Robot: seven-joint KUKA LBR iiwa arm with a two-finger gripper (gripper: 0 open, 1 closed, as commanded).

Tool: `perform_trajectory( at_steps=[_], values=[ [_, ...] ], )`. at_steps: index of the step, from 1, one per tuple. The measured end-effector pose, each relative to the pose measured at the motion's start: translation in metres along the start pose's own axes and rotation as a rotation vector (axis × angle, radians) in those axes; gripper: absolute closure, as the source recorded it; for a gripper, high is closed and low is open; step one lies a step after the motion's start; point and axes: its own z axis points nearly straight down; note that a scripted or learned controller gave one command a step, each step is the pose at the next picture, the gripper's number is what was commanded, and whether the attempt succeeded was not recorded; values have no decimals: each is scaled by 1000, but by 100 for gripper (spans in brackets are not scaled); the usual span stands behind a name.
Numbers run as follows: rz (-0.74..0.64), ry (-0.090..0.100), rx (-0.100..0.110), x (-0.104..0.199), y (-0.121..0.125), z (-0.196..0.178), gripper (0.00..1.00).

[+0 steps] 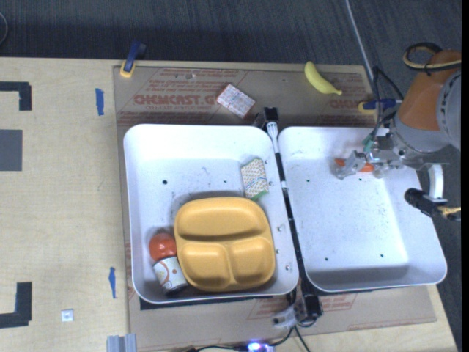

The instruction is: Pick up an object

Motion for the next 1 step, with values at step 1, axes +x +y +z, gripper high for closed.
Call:
perform_trajectory(
  at_steps=[1],
  values=[
    [-1,-5,-2,-1,1,-11,100]
  ],
)
